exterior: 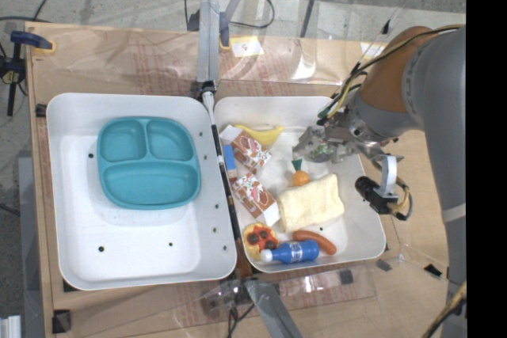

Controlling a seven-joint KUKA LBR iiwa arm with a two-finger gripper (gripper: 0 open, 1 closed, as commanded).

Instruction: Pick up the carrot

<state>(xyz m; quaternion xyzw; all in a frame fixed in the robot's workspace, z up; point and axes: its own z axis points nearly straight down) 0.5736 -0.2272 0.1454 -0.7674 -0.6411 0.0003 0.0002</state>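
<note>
Carrot (299,176): in the right-hand bin, centre-right area.

Small orange body with a green top; the green end points toward the bin's far side, the rounded orange end toward the near side. Most of its length is hard to make out. Rests on the bin floor, touching the upper-left edge of a pale yellow sponge-like block, just below the metal wrist parts.

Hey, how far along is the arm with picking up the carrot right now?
Done: the arm has reached into the right bin, and its gripper sits just above the carrot. In hand: nothing that I can see; the carrot lies on the bin floor beside the yellow sponge. Left: closing on the carrot and lifting it out.
</note>
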